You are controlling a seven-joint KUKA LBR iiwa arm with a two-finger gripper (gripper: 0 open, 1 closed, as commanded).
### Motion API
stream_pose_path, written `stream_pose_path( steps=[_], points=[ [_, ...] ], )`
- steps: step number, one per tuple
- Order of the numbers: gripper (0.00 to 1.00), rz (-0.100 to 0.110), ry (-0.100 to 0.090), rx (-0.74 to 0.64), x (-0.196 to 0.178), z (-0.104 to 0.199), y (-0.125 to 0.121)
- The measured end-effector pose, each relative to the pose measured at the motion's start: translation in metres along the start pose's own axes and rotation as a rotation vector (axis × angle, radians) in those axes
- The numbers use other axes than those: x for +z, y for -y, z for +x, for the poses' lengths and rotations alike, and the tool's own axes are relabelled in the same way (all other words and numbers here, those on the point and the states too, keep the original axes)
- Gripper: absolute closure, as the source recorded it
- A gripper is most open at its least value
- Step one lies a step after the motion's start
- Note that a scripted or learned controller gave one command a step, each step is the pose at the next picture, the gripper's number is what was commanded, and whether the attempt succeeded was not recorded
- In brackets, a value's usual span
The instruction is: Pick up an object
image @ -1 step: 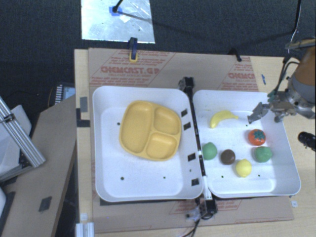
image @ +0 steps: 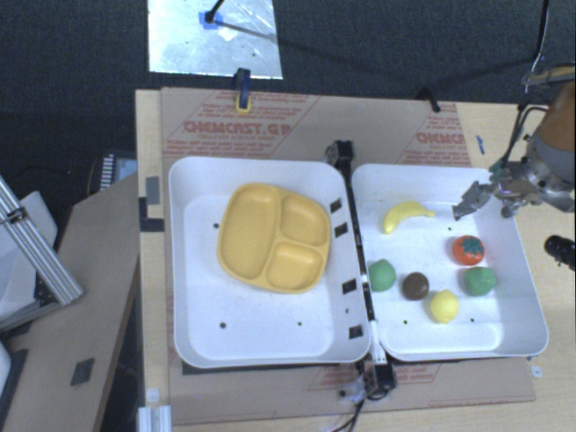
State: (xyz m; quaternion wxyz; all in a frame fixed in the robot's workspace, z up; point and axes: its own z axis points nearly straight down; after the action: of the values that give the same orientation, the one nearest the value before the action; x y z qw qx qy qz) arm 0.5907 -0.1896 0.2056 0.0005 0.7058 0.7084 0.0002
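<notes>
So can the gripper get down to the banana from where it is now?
Probably yes. The gripper hangs over the right bin, just right of the banana, which lies apart from the other fruit, with bare floor between them.

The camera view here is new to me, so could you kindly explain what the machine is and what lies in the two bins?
This is one camera fixed above a bench, looking down at a slant. The grey machine at the right is a robot arm; its gripper hovers above the right bin, with nothing seen in it. That bin holds toy food: a banana, a tomato, two green pieces, a brown ball and a lemon. The left bin holds a yellow divided plate. The job is to pick up one object.
</notes>
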Motion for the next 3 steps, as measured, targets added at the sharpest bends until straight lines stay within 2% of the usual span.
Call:
stream_pose_path(
  steps=[2, 3],
  points=[
    [0.0, 0.002, -0.001, -0.004, 0.1, 0.011, -0.012],
    [0.0, 0.0, 0.0, -0.003, 0.121, 0.012, -0.013]
  ],
)
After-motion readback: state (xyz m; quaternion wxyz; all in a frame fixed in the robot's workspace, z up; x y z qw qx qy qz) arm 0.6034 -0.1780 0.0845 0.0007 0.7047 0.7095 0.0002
